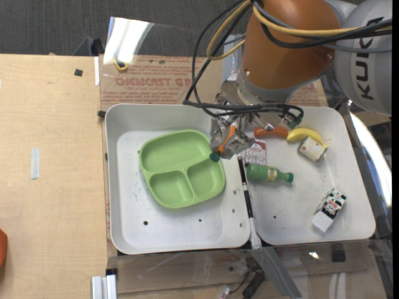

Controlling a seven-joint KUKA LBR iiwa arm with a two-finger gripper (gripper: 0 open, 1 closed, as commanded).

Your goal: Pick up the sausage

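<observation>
- A pale wooden bench (50, 167) carries two white bins; flattened cardboard (156, 83) lies behind them.
- The left bin (124, 223) holds a green divided plate (181, 168).
- The right bin (349, 223) holds a green bottle (268, 174), a banana (303, 134), a small carton (312, 148) and a black-and-white box (330, 208).
- The sausage (273, 131), reddish-orange, lies at the right bin's back beside the banana.
- The gripper (225, 143) hangs over the bins' shared rim, among cables; its grip state cannot be told.
</observation>
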